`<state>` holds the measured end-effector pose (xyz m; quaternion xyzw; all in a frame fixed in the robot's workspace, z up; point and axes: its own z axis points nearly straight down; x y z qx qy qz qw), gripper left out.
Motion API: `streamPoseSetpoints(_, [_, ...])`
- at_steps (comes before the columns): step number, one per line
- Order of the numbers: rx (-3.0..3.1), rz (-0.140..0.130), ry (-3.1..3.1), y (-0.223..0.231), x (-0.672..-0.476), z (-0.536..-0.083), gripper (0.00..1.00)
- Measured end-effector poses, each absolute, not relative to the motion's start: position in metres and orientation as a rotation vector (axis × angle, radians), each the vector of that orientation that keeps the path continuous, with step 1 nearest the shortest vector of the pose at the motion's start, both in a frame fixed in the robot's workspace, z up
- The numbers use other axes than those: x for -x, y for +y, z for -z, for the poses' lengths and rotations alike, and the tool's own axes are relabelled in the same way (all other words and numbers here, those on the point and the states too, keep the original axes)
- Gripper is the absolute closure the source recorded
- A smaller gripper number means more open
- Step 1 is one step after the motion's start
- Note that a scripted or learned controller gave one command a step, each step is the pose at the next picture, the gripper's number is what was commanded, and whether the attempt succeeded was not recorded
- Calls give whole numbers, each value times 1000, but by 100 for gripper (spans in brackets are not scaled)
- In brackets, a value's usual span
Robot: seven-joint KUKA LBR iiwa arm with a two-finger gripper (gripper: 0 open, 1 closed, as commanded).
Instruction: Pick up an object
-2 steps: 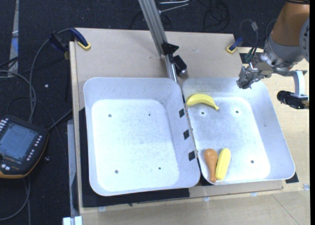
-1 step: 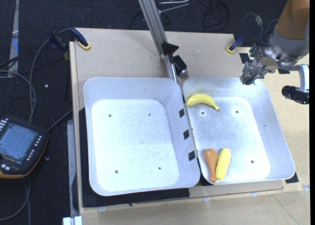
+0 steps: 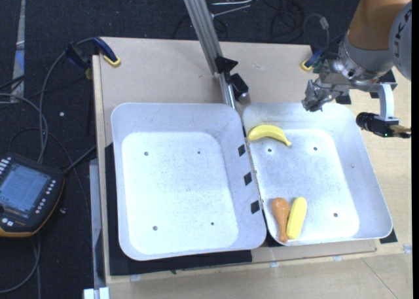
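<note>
Now, gripper [image 3: 315, 103]: fingers' state we can't tell, above right bin [image 3: 366, 160] back rim.
Banana [image 3: 269, 135]: nearest; we'd descend centred w/ fingers across it.

A robotics lab: beside the wooden bench [image 3: 170, 75] a control pendant [image 3: 23, 193] lies on dark carpet, loose cables [image 3: 46, 105] trailing around it.

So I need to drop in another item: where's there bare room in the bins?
The left bin has bare floor wall to wall. In the right bin, the middle and right side are free, between the banana at the top left and the carrot and corn crowding the bottom left.
</note>
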<state>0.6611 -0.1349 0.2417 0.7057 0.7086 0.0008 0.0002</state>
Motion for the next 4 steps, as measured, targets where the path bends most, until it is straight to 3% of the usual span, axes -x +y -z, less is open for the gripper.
streamPoseSetpoints(3, [-2216, -2, 2228, 25, -638, -245, 100])
streamPoseSetpoints(4, [-2217, -1, 2227, 75, -640, -251, 100])
